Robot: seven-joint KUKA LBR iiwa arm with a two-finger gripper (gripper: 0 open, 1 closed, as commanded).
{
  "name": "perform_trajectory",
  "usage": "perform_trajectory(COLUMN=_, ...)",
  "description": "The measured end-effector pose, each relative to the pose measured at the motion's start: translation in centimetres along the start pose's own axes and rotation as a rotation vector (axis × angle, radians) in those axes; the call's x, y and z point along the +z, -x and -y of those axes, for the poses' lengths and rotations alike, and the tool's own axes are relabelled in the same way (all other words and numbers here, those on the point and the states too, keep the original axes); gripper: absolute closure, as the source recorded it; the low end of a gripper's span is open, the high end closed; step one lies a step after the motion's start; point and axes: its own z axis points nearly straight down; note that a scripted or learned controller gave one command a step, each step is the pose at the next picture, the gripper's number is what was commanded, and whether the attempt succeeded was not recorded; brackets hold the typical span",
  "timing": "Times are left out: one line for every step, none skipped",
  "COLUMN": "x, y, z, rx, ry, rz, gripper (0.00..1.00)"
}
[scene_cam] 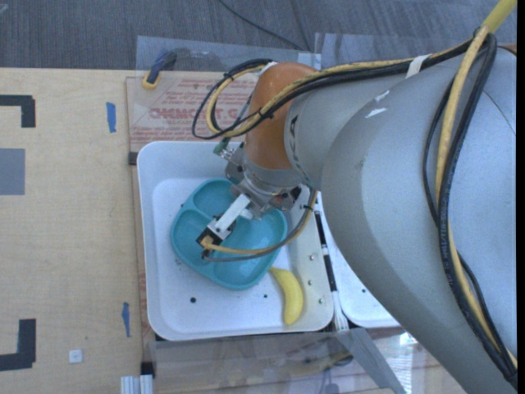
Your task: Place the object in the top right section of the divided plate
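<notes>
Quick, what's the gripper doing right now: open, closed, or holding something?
Gripper: cannot be told; it hangs over the teal divided plate. The banana lies beside the plate.

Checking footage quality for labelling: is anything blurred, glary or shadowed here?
Camera view: the large grey arm near the lens looks soft; the teal divided plate and yellow banana are sharp; light is even, with no harsh glare on the white left bin.
</notes>
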Motion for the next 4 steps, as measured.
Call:
perform_trajectory(x=0.0, y=-2.2, z=-0.6, rx=0.133, ry=0.004, rz=-0.009, gripper=1.00)
perform_trajectory(x=1.8, y=-0.9, z=-0.4, rx=0.139, ry=-0.007, rz=0.024, gripper=0.00)
perform_trajectory(x=1.5, y=-0.5, z=6.5, rx=0.582, ry=0.005, rz=0.002, gripper=0.00)
perform_trajectory(x=-2.3, y=-4.2, z=5.0, rx=0.749, ry=0.000, rz=0.042, gripper=0.00)
